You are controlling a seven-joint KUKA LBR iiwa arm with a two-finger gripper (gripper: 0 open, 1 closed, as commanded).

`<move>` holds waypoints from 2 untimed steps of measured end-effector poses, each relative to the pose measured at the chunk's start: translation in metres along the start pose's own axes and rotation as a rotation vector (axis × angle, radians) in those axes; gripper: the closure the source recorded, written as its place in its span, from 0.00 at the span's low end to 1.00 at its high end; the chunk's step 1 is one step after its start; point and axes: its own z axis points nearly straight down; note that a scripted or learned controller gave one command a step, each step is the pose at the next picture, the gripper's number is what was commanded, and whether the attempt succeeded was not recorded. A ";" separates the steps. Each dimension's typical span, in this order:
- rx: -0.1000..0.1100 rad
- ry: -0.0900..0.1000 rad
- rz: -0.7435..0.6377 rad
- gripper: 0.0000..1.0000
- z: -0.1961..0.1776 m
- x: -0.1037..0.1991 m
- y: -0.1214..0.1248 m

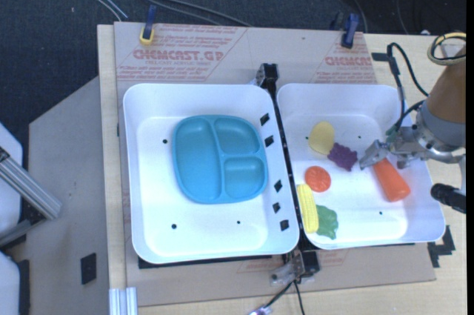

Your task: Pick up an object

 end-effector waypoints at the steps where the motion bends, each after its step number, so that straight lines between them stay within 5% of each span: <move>1: -0.009 -0.003 0.000 1.00 -0.016 -0.001 0.002; 2: -0.012 -0.006 -0.001 1.00 -0.059 0.000 0.004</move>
